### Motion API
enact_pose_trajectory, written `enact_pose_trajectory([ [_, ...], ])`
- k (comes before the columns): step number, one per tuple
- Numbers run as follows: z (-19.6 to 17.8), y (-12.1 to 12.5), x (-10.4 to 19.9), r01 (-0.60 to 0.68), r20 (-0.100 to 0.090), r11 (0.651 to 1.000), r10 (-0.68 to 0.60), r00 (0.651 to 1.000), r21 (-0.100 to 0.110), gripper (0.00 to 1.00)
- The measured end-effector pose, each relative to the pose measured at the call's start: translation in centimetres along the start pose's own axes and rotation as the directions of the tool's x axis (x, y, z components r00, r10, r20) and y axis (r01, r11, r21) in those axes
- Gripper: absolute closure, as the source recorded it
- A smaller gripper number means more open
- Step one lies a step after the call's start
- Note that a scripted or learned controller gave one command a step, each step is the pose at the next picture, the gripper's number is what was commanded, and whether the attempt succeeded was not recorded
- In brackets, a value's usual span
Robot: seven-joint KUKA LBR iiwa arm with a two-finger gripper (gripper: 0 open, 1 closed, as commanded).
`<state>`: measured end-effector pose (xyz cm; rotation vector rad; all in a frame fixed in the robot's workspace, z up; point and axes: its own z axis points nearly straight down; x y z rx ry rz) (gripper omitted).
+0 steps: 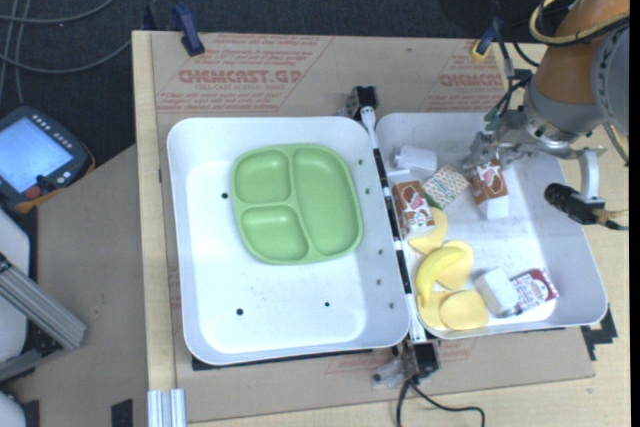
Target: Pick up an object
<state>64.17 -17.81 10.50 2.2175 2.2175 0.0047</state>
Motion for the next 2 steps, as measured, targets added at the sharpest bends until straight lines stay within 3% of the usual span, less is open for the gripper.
enact_pose_trajectory([
  [1, -7.2, 1.2, 7.7, 0.002, -0.002, 1.0, -0.002, 1.0, 0.004, 1.0],
  [2, -10.6, -1.7, 12.0, 0.002, -0.003, 1.0, -0.002, 1.0, 0.008, 1.0],
])
